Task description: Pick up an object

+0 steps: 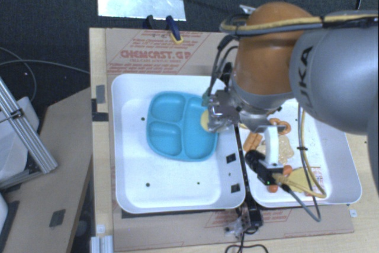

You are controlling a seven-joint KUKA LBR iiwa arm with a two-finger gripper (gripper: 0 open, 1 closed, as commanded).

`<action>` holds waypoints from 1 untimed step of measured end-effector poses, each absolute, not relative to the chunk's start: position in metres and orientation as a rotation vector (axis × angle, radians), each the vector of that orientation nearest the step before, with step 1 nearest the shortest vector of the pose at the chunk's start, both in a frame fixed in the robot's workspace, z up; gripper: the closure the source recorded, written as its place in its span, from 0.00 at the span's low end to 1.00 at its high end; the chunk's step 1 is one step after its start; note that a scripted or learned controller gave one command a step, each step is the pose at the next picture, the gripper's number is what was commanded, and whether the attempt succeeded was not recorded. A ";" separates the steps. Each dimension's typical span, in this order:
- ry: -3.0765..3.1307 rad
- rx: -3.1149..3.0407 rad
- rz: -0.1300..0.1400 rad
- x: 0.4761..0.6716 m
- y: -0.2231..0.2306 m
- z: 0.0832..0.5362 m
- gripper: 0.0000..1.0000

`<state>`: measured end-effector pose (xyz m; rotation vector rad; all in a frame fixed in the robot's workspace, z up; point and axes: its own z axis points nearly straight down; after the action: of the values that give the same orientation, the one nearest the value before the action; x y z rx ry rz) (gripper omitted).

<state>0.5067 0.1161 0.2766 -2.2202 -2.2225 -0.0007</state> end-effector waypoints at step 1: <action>-2.219 -2.224 0.002 0.540 0.070 0.190 1.00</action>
<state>0.5400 0.0705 0.1899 -2.2237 -2.2191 0.0023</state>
